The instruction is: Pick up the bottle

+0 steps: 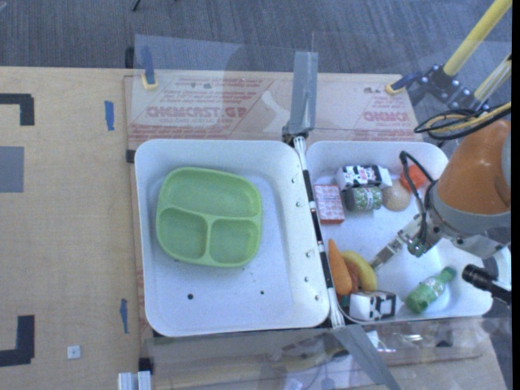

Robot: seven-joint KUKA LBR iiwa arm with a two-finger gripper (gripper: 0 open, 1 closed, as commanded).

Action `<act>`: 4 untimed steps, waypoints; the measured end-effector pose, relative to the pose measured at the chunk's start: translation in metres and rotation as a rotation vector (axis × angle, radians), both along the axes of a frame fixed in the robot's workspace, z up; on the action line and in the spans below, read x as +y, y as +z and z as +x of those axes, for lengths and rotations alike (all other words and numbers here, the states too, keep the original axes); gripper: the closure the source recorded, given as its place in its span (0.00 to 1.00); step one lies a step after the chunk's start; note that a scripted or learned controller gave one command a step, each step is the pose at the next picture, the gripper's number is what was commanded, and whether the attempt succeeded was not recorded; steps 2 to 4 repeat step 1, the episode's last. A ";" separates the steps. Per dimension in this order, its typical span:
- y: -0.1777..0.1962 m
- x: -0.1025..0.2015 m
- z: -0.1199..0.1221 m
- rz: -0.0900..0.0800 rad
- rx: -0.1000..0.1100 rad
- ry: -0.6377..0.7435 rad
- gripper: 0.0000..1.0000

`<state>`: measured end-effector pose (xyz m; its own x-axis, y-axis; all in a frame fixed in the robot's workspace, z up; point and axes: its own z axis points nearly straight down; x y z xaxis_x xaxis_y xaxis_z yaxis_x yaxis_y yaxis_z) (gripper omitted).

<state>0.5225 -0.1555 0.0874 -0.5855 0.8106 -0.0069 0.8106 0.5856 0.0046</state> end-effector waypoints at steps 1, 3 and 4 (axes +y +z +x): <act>-0.001 -0.052 -0.042 0.001 0.004 -0.060 0.00; -0.001 -0.052 -0.042 0.001 0.004 -0.060 0.00; -0.001 -0.052 -0.042 0.001 0.004 -0.060 0.00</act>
